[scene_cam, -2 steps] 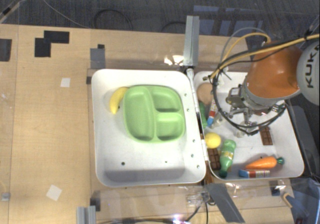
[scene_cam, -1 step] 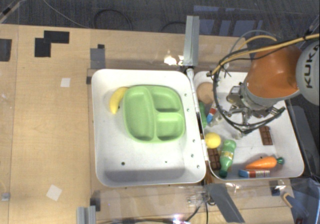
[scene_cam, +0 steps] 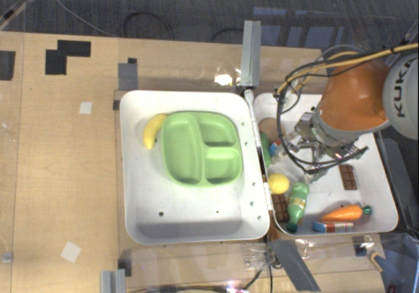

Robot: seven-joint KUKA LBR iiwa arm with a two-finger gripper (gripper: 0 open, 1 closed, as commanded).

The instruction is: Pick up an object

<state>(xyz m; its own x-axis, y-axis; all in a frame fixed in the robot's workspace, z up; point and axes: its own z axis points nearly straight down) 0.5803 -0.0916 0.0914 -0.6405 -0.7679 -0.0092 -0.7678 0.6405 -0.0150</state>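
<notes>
My gripper (scene_cam: 319,157) hangs under the orange band of the arm, over the middle of the right bin (scene_cam: 387,210). The wrist and its cables cover it from above. Just left and below it lie a yellow lemon (scene_cam: 279,184) and a green bottle (scene_cam: 296,201), tilted. An orange carrot (scene_cam: 342,213) lies near the bin's front edge, with a blue and red stick (scene_cam: 330,225) in front of it. One brown chocolate bar (scene_cam: 349,177) rests right of the gripper, and another (scene_cam: 280,205) sits beside the bottle. I see nothing held.
The left bin (scene_cam: 137,220) holds a green divided tray (scene_cam: 200,148) with a banana (scene_cam: 154,130) against its left side. A metal post (scene_cam: 249,56) rises behind the ridge between the bins. Small green and blue items (scene_cam: 266,144) lie along the right bin's left wall.
</notes>
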